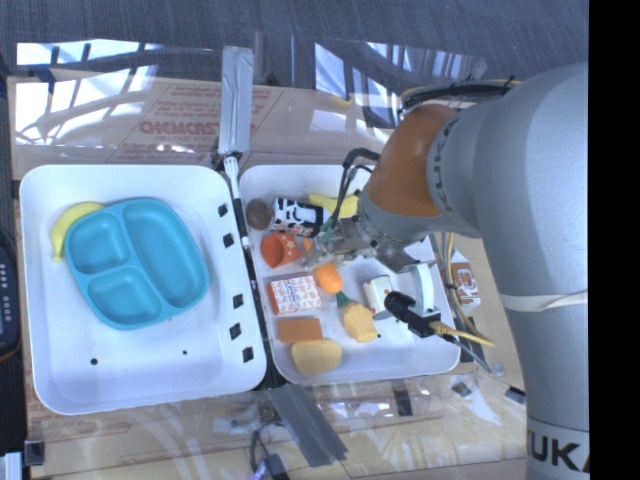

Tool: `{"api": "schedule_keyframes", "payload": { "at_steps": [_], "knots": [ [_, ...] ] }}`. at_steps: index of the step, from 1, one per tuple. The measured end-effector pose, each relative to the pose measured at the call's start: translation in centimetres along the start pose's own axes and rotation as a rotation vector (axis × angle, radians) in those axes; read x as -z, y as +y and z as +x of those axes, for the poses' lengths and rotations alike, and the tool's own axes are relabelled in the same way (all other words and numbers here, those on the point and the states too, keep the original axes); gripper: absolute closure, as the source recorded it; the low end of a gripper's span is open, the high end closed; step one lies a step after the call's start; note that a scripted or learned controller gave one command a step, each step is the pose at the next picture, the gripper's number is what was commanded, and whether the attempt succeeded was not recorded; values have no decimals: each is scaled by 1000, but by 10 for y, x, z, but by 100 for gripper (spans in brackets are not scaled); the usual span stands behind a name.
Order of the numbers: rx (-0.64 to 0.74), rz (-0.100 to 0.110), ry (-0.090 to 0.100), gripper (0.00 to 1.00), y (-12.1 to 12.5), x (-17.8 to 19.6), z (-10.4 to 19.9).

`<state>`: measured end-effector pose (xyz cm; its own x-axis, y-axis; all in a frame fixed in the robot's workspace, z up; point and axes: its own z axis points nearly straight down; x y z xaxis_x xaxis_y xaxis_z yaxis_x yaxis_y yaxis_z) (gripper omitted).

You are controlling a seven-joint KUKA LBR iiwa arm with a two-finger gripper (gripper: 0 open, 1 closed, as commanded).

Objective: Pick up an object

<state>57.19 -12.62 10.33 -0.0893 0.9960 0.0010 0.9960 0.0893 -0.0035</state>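
Right of centre in the frame, the gripper (338, 236) hangs over the right bin (440, 360), near a small orange piece (328, 279); whether it is open I cannot tell. Likely light, stiff plastic, best pinched across its middle.

The arm (520, 198) was thick and rounded, its shell a smooth pale grey, with a broad orange band (405, 163) above the wrist. Black cables (352, 168) looped beside that band. Dark block lettering (part of the maker's name) (558, 455) marked the lower segment.
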Motion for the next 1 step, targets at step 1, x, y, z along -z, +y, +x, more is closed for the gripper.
{"api": "schedule_keyframes", "payload": {
  "at_steps": [1],
  "knots": [
    [37,-14,-6,100,-29,-6,15]
  ]
}}
